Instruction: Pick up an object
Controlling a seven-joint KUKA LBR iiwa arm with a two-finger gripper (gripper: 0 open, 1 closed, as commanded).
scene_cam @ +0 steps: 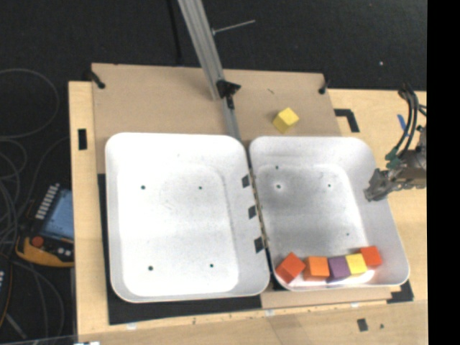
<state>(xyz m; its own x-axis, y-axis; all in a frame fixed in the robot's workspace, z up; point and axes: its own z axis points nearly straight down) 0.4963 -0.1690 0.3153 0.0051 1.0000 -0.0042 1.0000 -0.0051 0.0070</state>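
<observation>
The gripper sits at the right bin's 3 o'clock rim; its finger state cannot be told. Five blocks line the 6 o'clock wall, touching. An end block offers the freest approach.

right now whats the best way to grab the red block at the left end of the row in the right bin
Probably from straight above. The red block sits turned at an angle, with an orange block close on its right and the bin's front wall just behind. Grip two opposite side faces, fingers aligned with its turned pose. Its left side faces bare bin floor, giving room. The gripper is at the bin's right rim.
</observation>
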